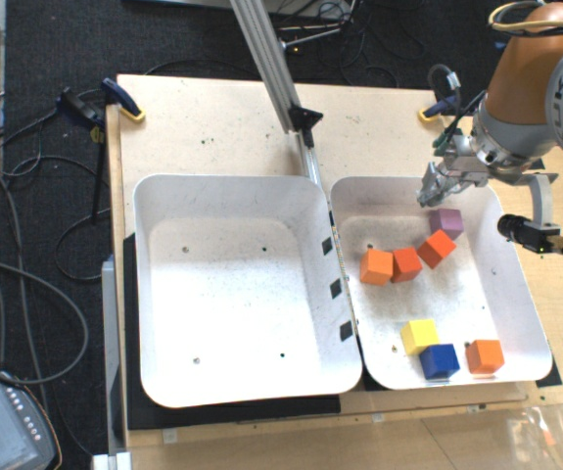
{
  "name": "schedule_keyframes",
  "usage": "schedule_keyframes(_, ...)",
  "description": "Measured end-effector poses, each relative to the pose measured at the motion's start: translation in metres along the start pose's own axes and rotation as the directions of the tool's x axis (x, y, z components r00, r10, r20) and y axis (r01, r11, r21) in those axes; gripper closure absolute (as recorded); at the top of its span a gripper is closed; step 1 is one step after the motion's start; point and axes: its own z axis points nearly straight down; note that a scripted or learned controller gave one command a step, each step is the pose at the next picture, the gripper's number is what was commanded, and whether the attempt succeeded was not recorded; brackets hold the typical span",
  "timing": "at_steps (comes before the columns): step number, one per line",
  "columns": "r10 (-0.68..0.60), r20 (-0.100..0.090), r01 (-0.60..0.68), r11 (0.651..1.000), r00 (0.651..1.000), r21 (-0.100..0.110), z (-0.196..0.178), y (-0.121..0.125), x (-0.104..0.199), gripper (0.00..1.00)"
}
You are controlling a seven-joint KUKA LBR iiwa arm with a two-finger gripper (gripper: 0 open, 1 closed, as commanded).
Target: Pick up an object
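Observation:
The right bin (516,292) holds several small blocks. A pale purple block (447,222) lies near its back, with three orange blocks (405,261) in a row just in front of it. A yellow block (418,335), a blue block (439,360) and another orange block (485,355) sit near the front edge. My gripper (434,196) hangs over the back of the right bin, just up and left of the purple block. Nothing shows between its fingers.
The left bin (154,262) stands beside the right one on the wooden bench. A slanted metal bar (266,52) runs down to the gap between the bins. Clamps (124,101) grip the bench's back corners. Cables lie on the dark floor at left.

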Motion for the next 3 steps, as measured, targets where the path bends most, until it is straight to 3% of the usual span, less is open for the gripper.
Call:
schedule_keyframes(1,-0.003,-0.001,0.003,1.0,1.0,0.002,-0.033,0.002,0.0,1.0)
schedule_keyframes(3,-0.009,-0.005,0.009,1.0,1.0,0.009,-0.045,-0.041,0.095,1.0)
